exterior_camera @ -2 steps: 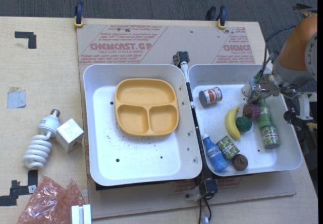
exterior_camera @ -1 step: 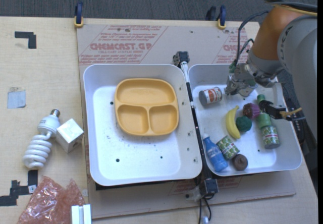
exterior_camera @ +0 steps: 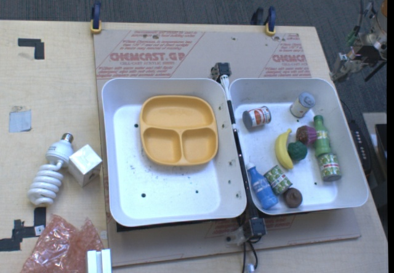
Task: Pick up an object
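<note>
**Figure. Two bins on the bench, ordered near to far; positions are given relative to the banana (exterior_camera: 283,150).**

Candidate objects lie together in the right bin (exterior_camera: 351,170). Nearest to us, and near-left of the banana, a blue bottle (exterior_camera: 261,189) lies flat. Its long axis is slanted, with the cap toward the banana and the base toward the near wall. A small patterned can (exterior_camera: 278,179) sits just near of the banana, touching the bottle's side, and a brown ball (exterior_camera: 293,197) lies near-right of it.

The banana's own long axis runs roughly near to far, and it bows toward the left. A green round object (exterior_camera: 297,151) touches its right side, with a dark purple object (exterior_camera: 306,135) just beyond that. Farther right, a green bottle (exterior_camera: 324,149) lies flat and parallel to the banana, its cap pointing to the far wall.

Far-left of the banana, a red-labelled can (exterior_camera: 257,117) lies on its side. A pale jar (exterior_camera: 301,104) stands far-right of the banana.

We cannot tell whether the hand is apart or together.

Well to the banana's left, the left bin (exterior_camera: 123,192) holds a yellow divided plate (exterior_camera: 178,129). Beyond that bin, on the bench (exterior_camera: 37,93), we see a crinkled red bag (exterior_camera: 58,244), a spiral light bulb (exterior_camera: 49,173) and a white cube (exterior_camera: 85,161). Two blue clamps (exterior_camera: 96,16) grip the far board edge.
</note>
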`<act>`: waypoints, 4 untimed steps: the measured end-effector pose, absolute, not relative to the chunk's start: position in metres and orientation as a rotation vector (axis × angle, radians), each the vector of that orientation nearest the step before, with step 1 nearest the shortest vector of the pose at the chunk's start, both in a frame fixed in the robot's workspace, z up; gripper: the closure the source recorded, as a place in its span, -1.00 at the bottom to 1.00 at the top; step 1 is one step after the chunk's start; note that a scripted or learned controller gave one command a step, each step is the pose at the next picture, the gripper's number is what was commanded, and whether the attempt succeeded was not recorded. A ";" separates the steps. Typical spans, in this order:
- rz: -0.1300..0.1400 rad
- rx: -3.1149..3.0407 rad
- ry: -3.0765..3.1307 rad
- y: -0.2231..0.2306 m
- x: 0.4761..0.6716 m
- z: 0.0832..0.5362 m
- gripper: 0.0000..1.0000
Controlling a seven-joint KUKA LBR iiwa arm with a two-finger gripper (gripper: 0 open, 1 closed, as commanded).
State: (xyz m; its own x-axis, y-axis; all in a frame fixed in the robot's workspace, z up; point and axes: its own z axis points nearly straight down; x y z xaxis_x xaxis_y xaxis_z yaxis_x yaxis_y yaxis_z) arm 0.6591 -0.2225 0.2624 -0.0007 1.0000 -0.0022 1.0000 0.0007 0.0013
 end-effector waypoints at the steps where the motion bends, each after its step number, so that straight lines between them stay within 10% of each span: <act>1: 0.013 2.204 2.212 -0.216 0.664 0.140 -1.00; 4: 0.026 2.201 2.207 -0.183 0.657 0.127 -1.00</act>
